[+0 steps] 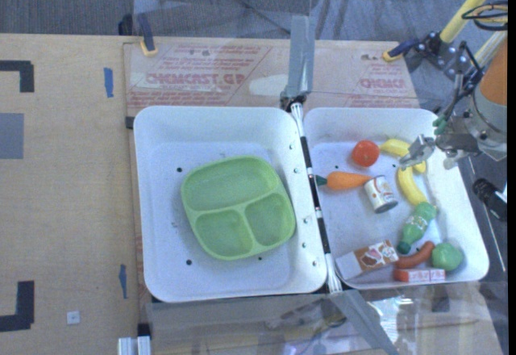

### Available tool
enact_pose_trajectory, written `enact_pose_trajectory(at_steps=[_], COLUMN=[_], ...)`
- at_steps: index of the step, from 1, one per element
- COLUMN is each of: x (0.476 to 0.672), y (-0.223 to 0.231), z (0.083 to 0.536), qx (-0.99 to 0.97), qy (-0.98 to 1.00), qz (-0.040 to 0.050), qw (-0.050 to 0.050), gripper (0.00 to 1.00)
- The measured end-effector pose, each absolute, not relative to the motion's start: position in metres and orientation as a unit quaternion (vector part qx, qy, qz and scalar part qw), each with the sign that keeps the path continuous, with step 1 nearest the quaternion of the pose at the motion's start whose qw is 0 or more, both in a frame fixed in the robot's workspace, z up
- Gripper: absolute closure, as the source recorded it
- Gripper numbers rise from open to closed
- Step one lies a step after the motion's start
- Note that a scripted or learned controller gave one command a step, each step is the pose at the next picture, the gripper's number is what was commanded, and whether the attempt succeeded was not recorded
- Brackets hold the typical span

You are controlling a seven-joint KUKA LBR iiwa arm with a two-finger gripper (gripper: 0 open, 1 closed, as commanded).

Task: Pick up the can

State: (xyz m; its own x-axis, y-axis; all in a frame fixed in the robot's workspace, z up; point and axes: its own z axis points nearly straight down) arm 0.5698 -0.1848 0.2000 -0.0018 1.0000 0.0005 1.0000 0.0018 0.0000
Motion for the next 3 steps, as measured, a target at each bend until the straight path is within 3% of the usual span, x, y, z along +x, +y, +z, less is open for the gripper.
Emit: enact_pose_trajectory(at_steps=[1,2,3], x=[0.568,0.568,0.609], y=[-0.125,-0.127,-0.057], z=[0.105,0.115,0.185], qx=[-0.697,-0.698,-0.752], qy=[-0.717,-0.716,-0.659], qz=[-0.0001,-0.0010,-0.0001], qw=[0.000,-0.001,0.000], gripper=[0.00,1.00,1.00])
